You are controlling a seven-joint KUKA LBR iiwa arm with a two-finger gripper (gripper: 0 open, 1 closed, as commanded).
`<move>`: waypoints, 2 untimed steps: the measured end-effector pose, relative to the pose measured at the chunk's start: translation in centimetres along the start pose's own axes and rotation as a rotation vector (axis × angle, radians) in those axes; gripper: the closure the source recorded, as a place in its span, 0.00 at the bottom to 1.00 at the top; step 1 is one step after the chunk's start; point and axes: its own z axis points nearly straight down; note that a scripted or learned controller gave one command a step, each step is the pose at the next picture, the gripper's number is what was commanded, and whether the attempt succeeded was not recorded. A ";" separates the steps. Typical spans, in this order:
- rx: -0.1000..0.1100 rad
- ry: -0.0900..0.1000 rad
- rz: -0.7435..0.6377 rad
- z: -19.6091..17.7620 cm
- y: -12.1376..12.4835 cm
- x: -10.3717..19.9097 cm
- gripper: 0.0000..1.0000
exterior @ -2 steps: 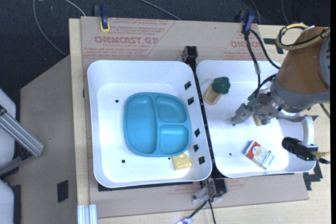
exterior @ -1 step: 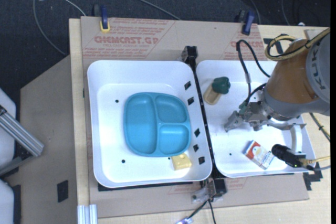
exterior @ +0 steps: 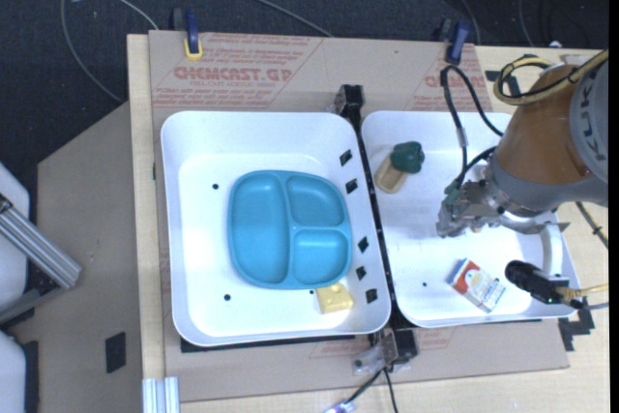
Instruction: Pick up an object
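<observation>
Claw [exterior: 462, 210] sits low over the middle of the right bin [exterior: 416, 300], fingers too small and dark to read, so its opening can't be told; nothing visibly between them. Nearby in that bin: green-and-tan object [exterior: 399, 163] up-left, red-and-white packet [exterior: 477, 284] down-right, both apart from it. Left bin [exterior: 184, 208] has blue divided plate [exterior: 288, 228] and yellow block [exterior: 335, 298].

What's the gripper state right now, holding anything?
Gripper: over the right bin, open or closed cannot be told; nothing visibly held.
</observation>
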 end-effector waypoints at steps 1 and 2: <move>-0.005 -0.002 -0.002 -5.4 -0.5 0.9 1.00; -0.006 -0.003 -0.003 -11.5 0.2 1.3 1.00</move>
